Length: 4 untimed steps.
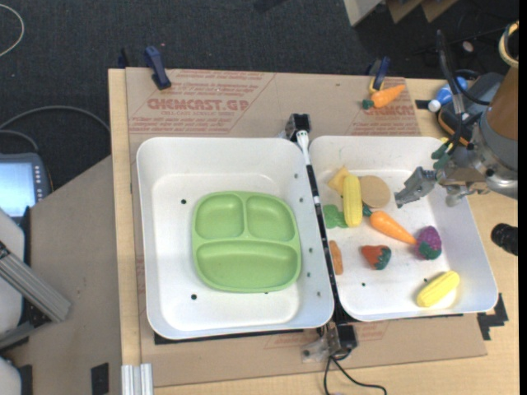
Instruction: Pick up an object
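Bench bins: your gripper (412, 191) hangs over right bin (478, 253), finger state unclear; toy carrot (392, 228) looks light, rigid, slick; grab mid-body.

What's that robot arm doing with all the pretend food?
A robot arm's gripper hangs over the right bin, above toy food: a corn cob, a carrot, a purple piece and a yellow piece. It is not holding anything. The left bin holds a green divided plate.
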Each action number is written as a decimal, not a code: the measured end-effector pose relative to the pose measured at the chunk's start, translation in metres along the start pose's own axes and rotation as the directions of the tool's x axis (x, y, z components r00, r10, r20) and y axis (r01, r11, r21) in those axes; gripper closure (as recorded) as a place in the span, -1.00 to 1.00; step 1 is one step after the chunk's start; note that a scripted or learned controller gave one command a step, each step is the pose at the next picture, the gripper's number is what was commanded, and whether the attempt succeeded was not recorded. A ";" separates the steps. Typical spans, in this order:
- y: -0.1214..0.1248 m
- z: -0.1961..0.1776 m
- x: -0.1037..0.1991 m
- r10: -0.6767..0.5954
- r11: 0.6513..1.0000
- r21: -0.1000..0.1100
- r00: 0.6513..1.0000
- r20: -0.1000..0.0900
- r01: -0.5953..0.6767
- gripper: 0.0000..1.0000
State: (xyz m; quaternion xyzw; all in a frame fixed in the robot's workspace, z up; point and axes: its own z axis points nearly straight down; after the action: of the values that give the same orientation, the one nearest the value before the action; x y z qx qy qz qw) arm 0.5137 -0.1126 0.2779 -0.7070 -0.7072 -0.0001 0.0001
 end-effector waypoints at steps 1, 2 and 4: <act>0.017 0.124 -0.005 0.001 1.000 0.012 1.000 -0.003 -0.001 -1.00; 0.019 0.193 -0.007 0.003 1.000 -0.001 1.000 0.004 -0.003 -1.00; 0.020 0.193 0.014 -0.002 1.000 -0.006 1.000 0.002 0.002 -1.00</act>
State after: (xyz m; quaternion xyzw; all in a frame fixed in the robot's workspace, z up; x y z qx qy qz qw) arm 0.5334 -0.0989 0.0849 -0.7062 -0.7080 -0.0015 -0.0026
